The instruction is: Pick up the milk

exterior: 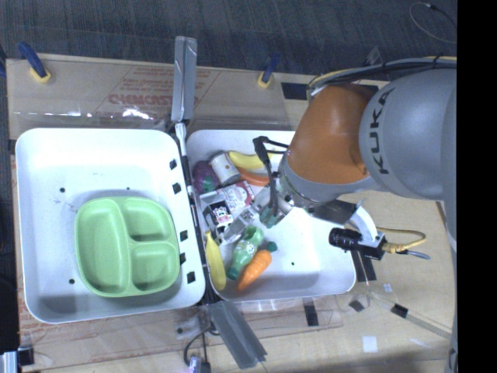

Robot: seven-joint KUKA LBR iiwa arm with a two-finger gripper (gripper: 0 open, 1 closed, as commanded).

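Observation:
The milk (pixel 220 213), a small carton with black-and-white patches, lies in the right bin (pixel 318 278) near its left wall. My gripper (pixel 269 208) hangs low over the bin's middle, just right of the carton, among the cluttered items. The grey wrist and orange band hide much of the bin's upper right part. Nothing visibly sits in the gripper.
Around the milk lie a banana (pixel 247 162), a white can (pixel 224 167), purple grapes (pixel 204 177), a green bottle (pixel 247 244), a carrot (pixel 255 266) and a yellow piece (pixel 215 263). A green divided plate (pixel 128 245) sits in the left bin (pixel 46 162).

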